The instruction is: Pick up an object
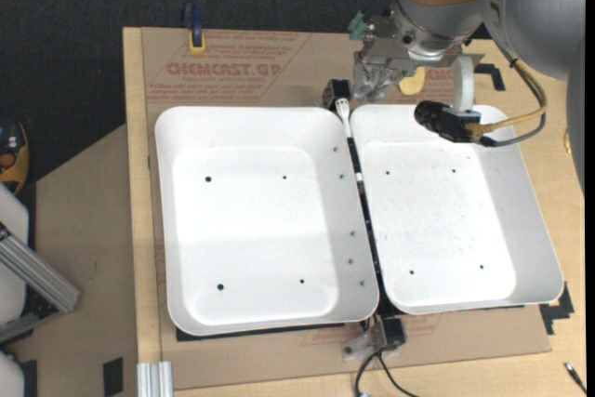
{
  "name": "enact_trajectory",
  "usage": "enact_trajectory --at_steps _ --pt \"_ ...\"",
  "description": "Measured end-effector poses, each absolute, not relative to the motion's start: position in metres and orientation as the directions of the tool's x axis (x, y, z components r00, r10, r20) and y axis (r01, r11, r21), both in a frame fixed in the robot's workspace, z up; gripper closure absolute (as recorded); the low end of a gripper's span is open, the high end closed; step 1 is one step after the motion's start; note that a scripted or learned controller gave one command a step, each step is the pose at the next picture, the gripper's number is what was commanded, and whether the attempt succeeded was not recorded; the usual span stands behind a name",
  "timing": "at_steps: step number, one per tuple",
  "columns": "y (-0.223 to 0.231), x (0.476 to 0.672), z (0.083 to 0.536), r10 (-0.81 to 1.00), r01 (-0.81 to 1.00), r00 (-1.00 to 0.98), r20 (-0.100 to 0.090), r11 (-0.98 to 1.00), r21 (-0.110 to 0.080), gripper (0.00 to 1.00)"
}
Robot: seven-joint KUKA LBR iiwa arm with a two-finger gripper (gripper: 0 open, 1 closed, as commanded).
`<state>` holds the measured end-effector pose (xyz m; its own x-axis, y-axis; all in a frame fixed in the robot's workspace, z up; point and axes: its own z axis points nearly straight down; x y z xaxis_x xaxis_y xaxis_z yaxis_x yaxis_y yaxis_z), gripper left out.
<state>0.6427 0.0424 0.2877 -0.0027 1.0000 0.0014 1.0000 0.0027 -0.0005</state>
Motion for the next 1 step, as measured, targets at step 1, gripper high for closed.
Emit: enact_trajectory --at_steps 1 --pt "-0.0098 0.6385 0.3302 1.000 1.000 0.004 -0.002 -0.004 0.007 1.00"
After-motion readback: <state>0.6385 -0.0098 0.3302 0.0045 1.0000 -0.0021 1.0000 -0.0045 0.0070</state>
